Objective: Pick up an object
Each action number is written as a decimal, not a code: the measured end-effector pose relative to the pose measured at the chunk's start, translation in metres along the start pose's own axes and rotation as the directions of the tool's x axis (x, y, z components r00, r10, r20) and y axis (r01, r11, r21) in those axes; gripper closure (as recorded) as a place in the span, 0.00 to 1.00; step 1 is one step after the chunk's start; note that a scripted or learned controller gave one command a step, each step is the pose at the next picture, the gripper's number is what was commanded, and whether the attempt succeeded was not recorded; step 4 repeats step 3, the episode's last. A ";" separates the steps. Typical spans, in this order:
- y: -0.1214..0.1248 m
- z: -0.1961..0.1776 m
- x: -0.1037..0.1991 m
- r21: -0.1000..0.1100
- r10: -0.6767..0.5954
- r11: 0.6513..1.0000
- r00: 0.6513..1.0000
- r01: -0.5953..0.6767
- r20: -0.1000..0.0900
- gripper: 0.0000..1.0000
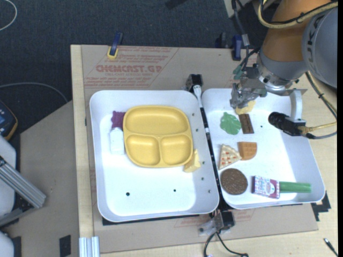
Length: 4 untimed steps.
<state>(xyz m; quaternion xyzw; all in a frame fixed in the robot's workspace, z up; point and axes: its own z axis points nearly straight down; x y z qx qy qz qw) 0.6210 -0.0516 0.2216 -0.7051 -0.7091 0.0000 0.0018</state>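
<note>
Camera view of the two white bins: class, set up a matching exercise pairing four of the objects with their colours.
Things:
1. divided tray
2. leaf-shaped toy
3. round cookie
4. bottle beside the tray

Colours:
A. brown
B. white
C. yellow
D. green

Pairs: 1-C, 2-D, 3-A, 4-B

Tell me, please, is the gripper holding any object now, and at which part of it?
It cannot be told. The gripper is low over the right bin, just above the brown bar and green piece, hiding its fingertips.
</note>
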 end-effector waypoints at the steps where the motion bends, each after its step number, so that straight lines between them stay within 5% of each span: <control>1: 0.000 -0.012 0.055 -0.005 0.000 1.000 1.000 0.000 0.001 1.00; 2: -0.003 -0.015 0.115 -0.004 -0.002 1.000 1.000 0.002 0.000 1.00; 4: 0.010 -0.003 0.139 -0.005 0.002 1.000 1.000 -0.002 0.002 1.00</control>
